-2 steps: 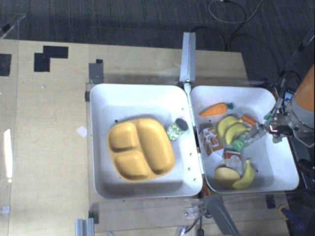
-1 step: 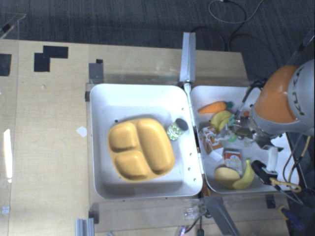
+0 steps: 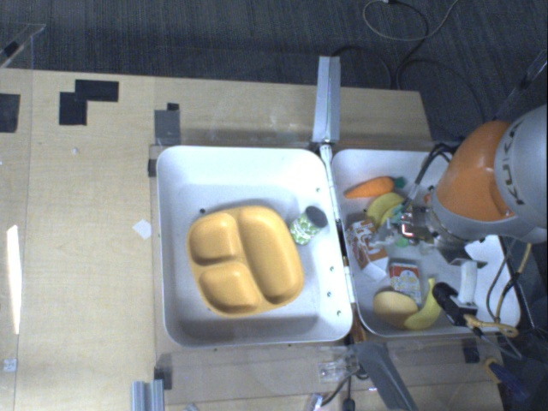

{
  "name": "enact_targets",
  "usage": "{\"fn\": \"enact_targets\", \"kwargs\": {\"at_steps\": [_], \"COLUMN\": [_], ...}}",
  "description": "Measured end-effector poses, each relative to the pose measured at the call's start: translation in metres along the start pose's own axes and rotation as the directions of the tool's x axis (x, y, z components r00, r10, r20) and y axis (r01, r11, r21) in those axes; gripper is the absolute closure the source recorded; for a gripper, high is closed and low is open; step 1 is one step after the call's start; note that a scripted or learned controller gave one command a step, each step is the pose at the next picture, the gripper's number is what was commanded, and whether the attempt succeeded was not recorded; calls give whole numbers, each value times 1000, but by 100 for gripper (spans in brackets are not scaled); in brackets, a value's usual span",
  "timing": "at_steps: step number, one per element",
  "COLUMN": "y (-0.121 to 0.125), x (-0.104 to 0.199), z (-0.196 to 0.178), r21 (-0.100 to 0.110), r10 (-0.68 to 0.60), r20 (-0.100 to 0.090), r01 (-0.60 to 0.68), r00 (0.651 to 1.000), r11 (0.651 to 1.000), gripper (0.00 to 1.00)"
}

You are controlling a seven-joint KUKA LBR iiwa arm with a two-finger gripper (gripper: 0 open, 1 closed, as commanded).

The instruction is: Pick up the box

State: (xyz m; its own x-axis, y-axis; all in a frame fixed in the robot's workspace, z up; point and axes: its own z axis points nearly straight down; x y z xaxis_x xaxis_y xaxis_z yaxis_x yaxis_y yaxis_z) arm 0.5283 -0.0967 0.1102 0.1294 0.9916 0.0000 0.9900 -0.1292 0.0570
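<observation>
1. The desk (image 3: 86, 255) carries two shallow white bins side by side; the arm (image 3: 492, 182), grey with an orange band, reaches in from the right over the right bin (image 3: 428, 157).
2. The left bin (image 3: 248, 163) holds a yellow three-compartment tray (image 3: 246, 258) and, just beside the tray's far right corner, a small green-and-white object (image 3: 302, 229) with a dark round piece touching it.
3. The right bin is crowded: a carrot (image 3: 370, 187) at the far side, a yellow banana (image 3: 384, 205) just near of it, a potato (image 3: 392, 304) and a second banana (image 3: 425, 312) at the near edge.
4. The box (image 3: 368, 242), brown and white, lies flat against the bin's left wall; a smaller red-and-white packet (image 3: 405, 272) sits near and right of it.
5. The end effector (image 3: 414, 224) hangs just right of the box, slightly farther back; whether it is released or clenched cannot be told.
6. Judged from this, the coming move is a short shift left and toward the near side, then down; the box's long axis appears to run roughly near-to-far.
</observation>
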Motion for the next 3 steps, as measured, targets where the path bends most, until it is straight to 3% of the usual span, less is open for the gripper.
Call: {"fn": "enact_targets", "kwargs": {"at_steps": [1,2,3], "y": [-16,-19,28], "x": [-23,-8,6], "z": [0,-1,-6], "r21": [-20,-23,49], "r10": [-13,-34,243], "r20": [6,12,12], "r01": [14,34,-243], "r00": [1000,999,970], "r11": [1000,999,969], "gripper": [0,0,0]}}
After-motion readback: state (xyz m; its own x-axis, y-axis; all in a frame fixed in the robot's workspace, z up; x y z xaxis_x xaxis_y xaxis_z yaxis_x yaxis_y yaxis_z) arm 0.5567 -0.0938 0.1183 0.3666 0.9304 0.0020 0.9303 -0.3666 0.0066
